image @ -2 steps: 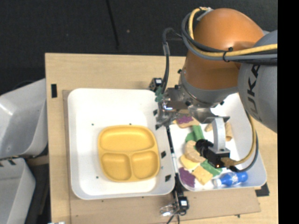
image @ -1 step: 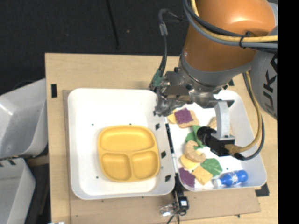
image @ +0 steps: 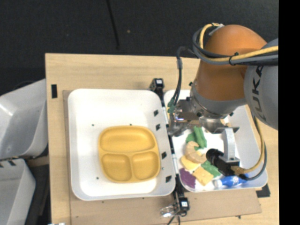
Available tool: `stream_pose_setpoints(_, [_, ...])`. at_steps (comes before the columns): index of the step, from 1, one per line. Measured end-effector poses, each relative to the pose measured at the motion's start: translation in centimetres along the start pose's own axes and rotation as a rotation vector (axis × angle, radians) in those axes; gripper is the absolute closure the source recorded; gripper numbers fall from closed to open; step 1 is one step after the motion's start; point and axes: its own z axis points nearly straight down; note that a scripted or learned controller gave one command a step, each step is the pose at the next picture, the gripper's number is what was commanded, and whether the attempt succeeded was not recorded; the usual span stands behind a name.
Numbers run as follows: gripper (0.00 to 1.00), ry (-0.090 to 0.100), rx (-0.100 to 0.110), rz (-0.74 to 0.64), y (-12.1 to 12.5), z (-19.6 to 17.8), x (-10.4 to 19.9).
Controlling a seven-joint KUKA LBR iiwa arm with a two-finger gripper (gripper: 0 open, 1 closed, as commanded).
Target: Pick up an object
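A pale wooden desk (image: 108, 71) sits on a dark, almost black floor (image: 93, 18), which fills the top of the view. White molded shapes (image: 21, 121) lie at the left edge, beside the desk. Light is even and soft.

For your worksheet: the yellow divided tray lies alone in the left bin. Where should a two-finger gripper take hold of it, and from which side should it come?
Grip the yellow divided tray at its raised outer rim, probably the right edge nearest the arm, coming straight down from above. It lies flat and looks too wide to span, so only the thin rim or a divider ridge seems to fit between fingers. The left bin leaves bare floor around it for a finger outside the rim.
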Motion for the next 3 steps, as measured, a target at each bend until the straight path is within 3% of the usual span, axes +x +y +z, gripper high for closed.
stream_pose_setpoints(1, [1.0,0.0,0.002,0.006,0.0,12.3,-10.7])
stream_pose_setpoints(2, [1.0,0.006,-0.022,-0.016,1.7,0.2,-3.3])
stream_pose_setpoints(3, [1.0,0.002,-0.005,-0.01,7.0,8.6,-1.9])
